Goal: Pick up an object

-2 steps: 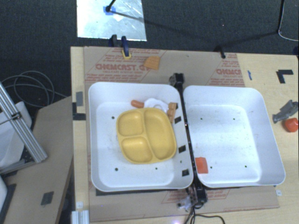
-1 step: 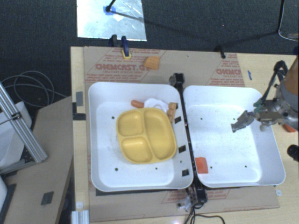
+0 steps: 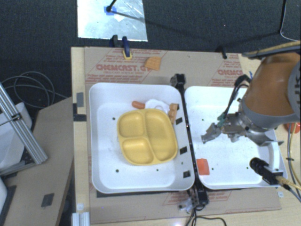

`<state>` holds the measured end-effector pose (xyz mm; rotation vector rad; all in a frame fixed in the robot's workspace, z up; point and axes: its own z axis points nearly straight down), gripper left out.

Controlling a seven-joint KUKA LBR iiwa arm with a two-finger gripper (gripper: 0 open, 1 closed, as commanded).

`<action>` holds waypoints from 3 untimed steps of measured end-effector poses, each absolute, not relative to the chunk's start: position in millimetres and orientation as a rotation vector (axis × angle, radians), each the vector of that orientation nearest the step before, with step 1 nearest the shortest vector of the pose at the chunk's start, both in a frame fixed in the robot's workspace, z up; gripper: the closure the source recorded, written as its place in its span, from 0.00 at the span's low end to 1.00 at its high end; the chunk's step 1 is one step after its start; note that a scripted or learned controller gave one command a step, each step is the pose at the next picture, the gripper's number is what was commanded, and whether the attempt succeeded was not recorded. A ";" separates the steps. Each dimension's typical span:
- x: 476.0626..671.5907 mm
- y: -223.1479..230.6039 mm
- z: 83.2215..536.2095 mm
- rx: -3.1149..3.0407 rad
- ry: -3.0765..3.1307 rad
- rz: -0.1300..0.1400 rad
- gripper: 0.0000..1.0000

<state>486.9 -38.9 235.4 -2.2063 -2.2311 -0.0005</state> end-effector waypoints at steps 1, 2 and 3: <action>487.7 -113.4 368.9 -2.238 -2.229 -0.014 0.00; 486.1 -63.2 248.0 -2.208 -2.225 0.005 0.00; 526.6 -141.9 328.5 -2.235 -2.227 -0.007 0.00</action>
